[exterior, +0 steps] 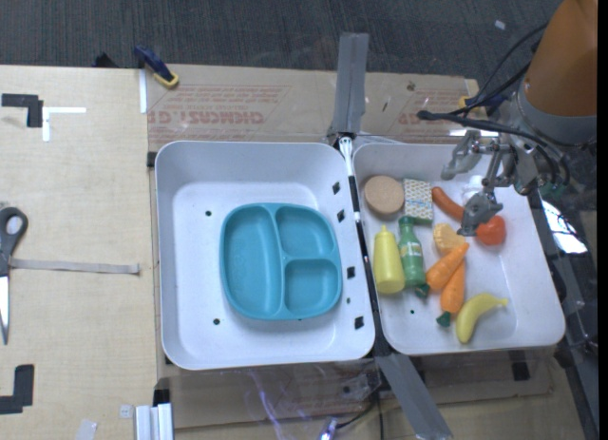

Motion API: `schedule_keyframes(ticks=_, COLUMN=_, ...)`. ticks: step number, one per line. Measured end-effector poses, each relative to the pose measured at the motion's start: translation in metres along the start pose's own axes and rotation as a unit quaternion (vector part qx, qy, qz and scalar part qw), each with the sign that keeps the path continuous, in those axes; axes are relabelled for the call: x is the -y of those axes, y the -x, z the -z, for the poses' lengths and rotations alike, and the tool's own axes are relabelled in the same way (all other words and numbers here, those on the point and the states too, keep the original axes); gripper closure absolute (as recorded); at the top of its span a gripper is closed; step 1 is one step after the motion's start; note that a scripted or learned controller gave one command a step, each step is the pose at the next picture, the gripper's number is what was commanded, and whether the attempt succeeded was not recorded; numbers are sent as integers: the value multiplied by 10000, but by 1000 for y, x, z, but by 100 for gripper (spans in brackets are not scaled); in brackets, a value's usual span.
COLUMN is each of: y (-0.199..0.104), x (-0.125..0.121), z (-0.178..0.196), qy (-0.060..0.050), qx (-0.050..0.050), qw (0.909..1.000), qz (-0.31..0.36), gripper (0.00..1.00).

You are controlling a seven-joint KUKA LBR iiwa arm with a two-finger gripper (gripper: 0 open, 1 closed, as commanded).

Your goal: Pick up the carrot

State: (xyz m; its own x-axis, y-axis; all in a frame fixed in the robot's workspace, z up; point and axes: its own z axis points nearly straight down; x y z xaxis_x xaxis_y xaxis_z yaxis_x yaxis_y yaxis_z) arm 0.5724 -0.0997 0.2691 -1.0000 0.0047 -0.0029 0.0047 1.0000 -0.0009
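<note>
Two orange carrots lie in the right bin (532, 329). One carrot (447, 264) lies at a slant beside the green bottle, and a second carrot (454, 291) lies just below it, its dark stem end toward the front. My gripper (480, 208) hangs over the right part of this bin, above and to the right of the carrots. Its tip is next to a red tomato (493, 231) and an orange slice (445, 237). Nothing shows in its grasp.
The right bin also holds a yellow bottle (388, 260), green bottle (411, 254), tan round bun (385, 196), checkered cracker (417, 199), red sausage (446, 202) and banana (478, 315). A teal divided plate (281, 260) lies in the left bin (180, 239). Scissors (8, 239) lie far left.
</note>
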Motion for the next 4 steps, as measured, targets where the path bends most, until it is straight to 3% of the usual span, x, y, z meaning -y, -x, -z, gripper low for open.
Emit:
schedule_keyframes(ticks=1, y=-19, x=-3, z=-111, qy=3, qx=-3, qw=9996, qz=-276, gripper=0)
schedule_keyframes(ticks=2, y=-3, x=19, z=-176, qy=2, qx=-1, qw=10000, qz=-72, gripper=0)
schedule_keyframes(ticks=3, y=-1, x=19, z=-166, qy=-5, qx=26, qw=10000, qz=-56, gripper=100)
schedule_keyframes(ticks=4, y=-1, x=18, z=-166, qy=-4, qx=26, qw=10000, qz=-55, gripper=0)
